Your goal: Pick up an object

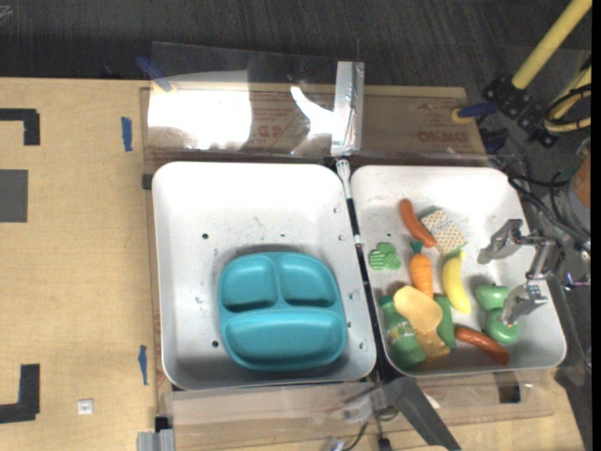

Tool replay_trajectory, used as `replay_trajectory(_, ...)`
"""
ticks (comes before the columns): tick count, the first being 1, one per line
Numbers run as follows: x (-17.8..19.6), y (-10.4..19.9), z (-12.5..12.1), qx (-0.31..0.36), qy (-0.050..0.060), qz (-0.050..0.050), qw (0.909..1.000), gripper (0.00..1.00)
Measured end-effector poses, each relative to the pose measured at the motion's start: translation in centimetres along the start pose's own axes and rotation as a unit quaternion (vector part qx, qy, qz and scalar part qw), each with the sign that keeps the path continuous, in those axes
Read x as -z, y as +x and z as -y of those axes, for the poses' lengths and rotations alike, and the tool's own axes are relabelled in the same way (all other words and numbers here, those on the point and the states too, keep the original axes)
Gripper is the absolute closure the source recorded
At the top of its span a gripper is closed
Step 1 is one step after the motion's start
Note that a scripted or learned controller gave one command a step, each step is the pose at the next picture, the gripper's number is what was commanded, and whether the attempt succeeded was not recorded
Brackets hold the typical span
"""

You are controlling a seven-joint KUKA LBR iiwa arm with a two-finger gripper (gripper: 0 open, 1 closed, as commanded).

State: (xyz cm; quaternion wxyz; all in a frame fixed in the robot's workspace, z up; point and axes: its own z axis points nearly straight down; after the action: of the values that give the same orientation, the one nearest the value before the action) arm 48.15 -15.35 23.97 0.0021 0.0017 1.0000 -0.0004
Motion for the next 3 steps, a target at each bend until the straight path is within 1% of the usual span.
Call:
replay_trajectory(1, -13.0, 0.1, 0.3, -0.010, 0.000, 0.000, 1.0000, 0.00)
replay_trajectory(2, -15.0, -6.0, -5.7, 0.011, 0.000, 0.006, 0.9999, 0.00)
replay_trajectory(3, -15.1, -11.5, -6.0, 0.082, 0.001, 0.005, 0.9966, 0.00)
